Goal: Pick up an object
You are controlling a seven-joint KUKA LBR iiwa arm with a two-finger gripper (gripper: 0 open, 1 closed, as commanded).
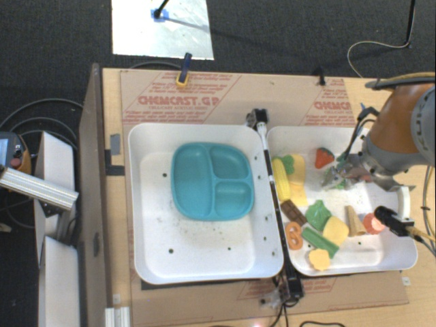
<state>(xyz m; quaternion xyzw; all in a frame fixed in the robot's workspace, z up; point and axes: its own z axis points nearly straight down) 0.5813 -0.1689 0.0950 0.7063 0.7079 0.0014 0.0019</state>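
Toys [320, 227] lie in the right bin [402, 257], at the frame's lower right. Hand [338, 176] hovers just above them, the red one [324, 157] nearest, up-left. Whether it's open, I cannot tell.

Dark carpet floor [54, 39]; pale sheet [163, 19] lying on it; cardboard-covered bench [204, 94]; black cables [41, 114] left.

Red toy [324, 157]: lies flat, just left of the gripper [335, 178].
Yellow corn [281, 176]: lies lengthwise, farther left, against the bin wall.
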